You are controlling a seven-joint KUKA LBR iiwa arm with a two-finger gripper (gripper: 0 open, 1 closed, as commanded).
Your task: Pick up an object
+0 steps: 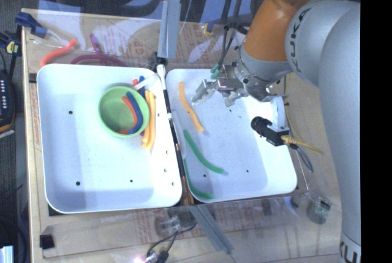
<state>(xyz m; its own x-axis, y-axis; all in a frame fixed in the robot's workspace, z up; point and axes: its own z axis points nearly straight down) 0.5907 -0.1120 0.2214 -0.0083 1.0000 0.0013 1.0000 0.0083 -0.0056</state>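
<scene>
Two-finger metal gripper [208, 89] is seen over right white bin [269, 176], fingers spread, nothing between | thin orange flexible strip [190, 107] is found just below-left of tips | long axis runs steeply, upper-left to lower-right.

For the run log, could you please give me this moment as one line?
arm: over right bin | gripper: open, holding nothing | nearest: orange strip | green strip: lying in bin | green bowl: left bin

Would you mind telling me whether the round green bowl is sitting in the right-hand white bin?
No, the round green bowl sits in the left white bin, holding coloured strips.
</scene>
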